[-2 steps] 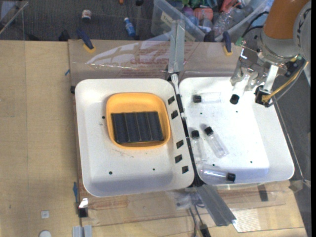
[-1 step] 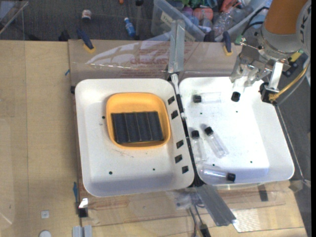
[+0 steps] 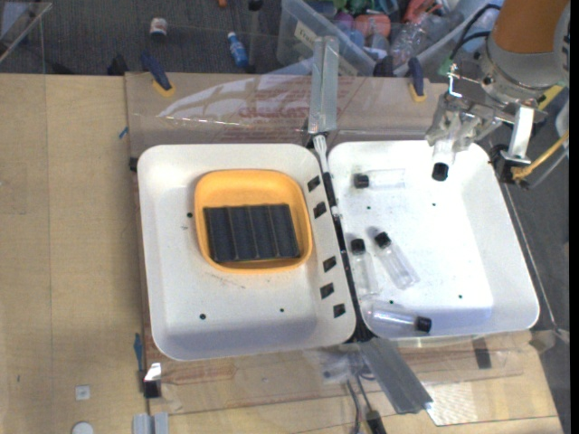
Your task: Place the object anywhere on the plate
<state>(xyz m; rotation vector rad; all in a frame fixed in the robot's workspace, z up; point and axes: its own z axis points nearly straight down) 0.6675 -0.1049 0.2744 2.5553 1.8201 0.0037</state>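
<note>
An orange plate (image 3: 210,197) lies in the left bin (image 3: 172,297), and a black ribbed block (image 3: 251,233) covers most of its middle. My gripper (image 3: 450,134) hangs over the far edge of the right bin (image 3: 470,242), well to the right of the plate. A clear vial (image 3: 441,156) with a black cap hangs cap-down from the gripper, and the fingers look shut on its upper end. Several more clear, black-capped vials lie in the right bin: one at the back left (image 3: 375,180), two near the middle (image 3: 393,259), and one at the front (image 3: 400,318).
A raised divider with black clips (image 3: 324,233) separates the two bins. Behind the bench stands a clear tub of coloured items (image 3: 380,7). A metal post (image 3: 323,84) rises at the back between the bins.
</note>
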